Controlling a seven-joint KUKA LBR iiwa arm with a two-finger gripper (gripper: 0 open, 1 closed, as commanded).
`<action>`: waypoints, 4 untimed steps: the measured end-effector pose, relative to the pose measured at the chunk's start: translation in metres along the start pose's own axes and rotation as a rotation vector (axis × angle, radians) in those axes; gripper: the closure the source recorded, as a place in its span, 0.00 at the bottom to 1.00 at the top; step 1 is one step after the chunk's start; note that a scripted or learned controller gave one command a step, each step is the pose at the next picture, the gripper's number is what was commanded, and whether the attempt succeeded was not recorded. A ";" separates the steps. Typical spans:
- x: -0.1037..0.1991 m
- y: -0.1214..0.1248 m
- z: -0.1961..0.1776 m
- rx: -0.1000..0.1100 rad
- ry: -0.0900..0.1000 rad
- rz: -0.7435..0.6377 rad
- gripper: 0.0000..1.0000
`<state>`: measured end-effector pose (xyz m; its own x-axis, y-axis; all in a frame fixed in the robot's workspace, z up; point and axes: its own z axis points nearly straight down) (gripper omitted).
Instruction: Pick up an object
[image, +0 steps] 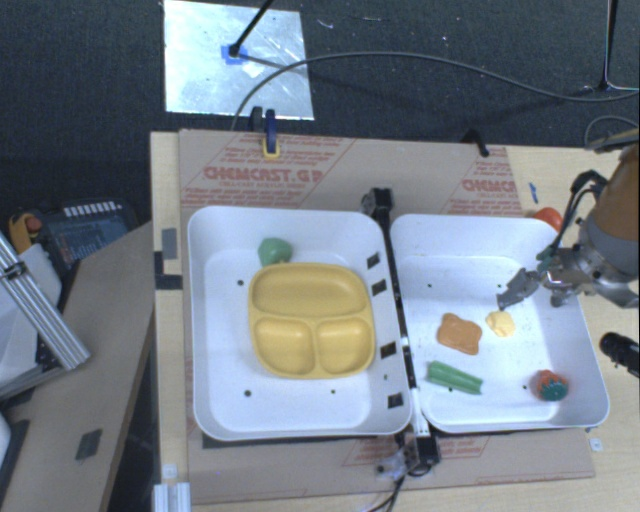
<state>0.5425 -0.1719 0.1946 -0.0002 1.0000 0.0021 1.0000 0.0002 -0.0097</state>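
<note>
In the right bin (470, 250) lie an orange toast-shaped piece (459, 334), a small pale yellow piece (500, 323), a green bean-like piece (455, 377) and a red and teal round piece (548, 384). My gripper (517, 289) hangs over the right bin's middle right, just above and to the right of the pale yellow piece. The arm (605, 250) comes in from the right. Nothing shows between the fingers.
The left bin (215, 330) holds a yellow divided plate (307, 318) and a green lump (275, 250) behind it. A black divider (390, 300) runs between the bins. Cables lie on the dark floor behind the bench.
</note>
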 end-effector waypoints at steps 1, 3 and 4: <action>0.000 0.003 -0.006 -0.011 -0.002 -0.003 0.00; -0.005 -0.002 0.106 -0.008 -0.001 -0.001 0.00; -0.006 0.000 0.092 -0.013 -0.004 -0.001 1.00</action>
<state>0.5412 -0.1777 0.1025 -0.0015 1.0000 -0.0014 1.0000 0.0015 0.0036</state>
